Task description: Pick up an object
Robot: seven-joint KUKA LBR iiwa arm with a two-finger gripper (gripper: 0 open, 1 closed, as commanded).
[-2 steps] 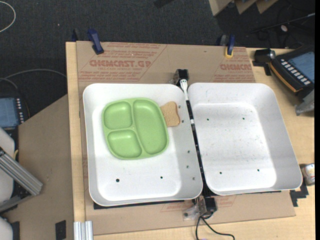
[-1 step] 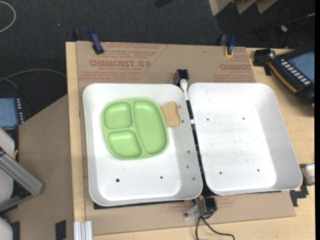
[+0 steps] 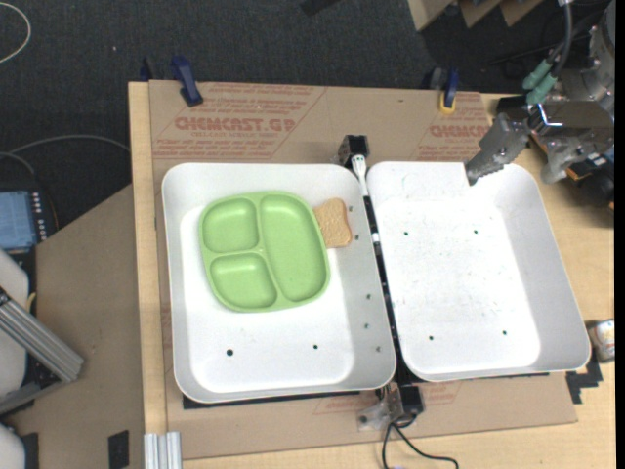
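Bench board: brown cardboard sheet with red print is lying flat under both bins, with a blue clamp biting its far edge.
Left bin: shallow white plastic with rounded corners is sitting to my left; its near half is showing bare floor.
Green tray: smooth, glossy, rounded plastic with three compartments is resting in the far part of the left bin.
Cracker: a tan, rough-looking flat square is lying in the left bin, touching the green tray's right rim, near the wall between the bins.
Right bin: the same white plastic, lightly speckled, is offering wide open floor.
My gripper: grey metal, I am hovering over the right bin's far edge, well apart from the cracker; whether my fingers are open or closed, I cannot tell.
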